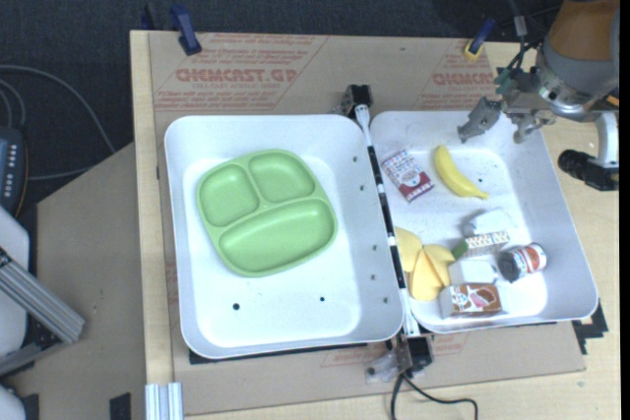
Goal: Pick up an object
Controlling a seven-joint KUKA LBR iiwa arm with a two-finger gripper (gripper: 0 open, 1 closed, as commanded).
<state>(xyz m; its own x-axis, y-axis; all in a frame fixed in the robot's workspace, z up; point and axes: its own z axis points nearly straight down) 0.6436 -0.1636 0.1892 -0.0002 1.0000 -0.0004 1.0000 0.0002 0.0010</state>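
Gripper over right bin's far edge, holding nothing.
Fingers look spread apart, blurry. Banana lies just below it; red packet beside. Small items bunched at near end, hard to identify. Arm cut off top right. Green plate in left bin.

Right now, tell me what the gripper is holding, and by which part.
Nothing. The gripper hangs open over the far end of the right bin, with nothing between its fingers. The banana lies on the bin floor just below it, untouched.
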